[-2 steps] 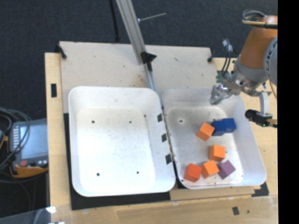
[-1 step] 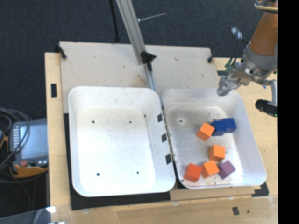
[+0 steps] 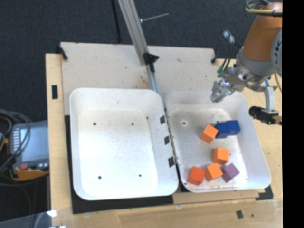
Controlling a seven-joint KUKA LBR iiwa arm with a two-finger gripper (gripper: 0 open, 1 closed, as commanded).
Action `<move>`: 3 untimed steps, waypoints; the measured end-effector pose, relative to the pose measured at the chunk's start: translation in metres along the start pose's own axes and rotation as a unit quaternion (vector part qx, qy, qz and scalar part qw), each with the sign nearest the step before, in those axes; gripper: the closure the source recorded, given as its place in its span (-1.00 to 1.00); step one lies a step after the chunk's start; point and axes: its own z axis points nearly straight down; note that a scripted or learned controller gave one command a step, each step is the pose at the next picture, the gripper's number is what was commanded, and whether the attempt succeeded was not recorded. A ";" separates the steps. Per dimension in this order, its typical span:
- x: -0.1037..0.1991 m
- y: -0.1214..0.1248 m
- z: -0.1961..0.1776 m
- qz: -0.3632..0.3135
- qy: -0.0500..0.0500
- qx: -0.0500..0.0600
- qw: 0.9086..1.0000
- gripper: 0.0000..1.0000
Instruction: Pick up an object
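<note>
Orange blocks [image 3: 208, 133] in rt bin [image 3: 256, 141] — hand [image 3: 218, 95] above rim.

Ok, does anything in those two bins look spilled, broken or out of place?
Nothing stands out. All six blocks lie inside the right bin: a blue block, four orange blocks and a purple block. The gripper hovers over that bin's far rim.

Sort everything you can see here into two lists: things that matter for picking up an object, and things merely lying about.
Job:
gripper
blue block
orange cubes
purple cube
right bin

Lying about:
left bin
metal post
pendant
</note>
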 end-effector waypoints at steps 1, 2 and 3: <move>0.046 -0.006 0.007 0.000 0.000 0.001 1.000 1.00; 0.093 -0.009 0.010 0.000 0.000 0.001 1.000 1.00; 0.140 -0.016 -0.003 -0.001 0.001 0.000 1.000 1.00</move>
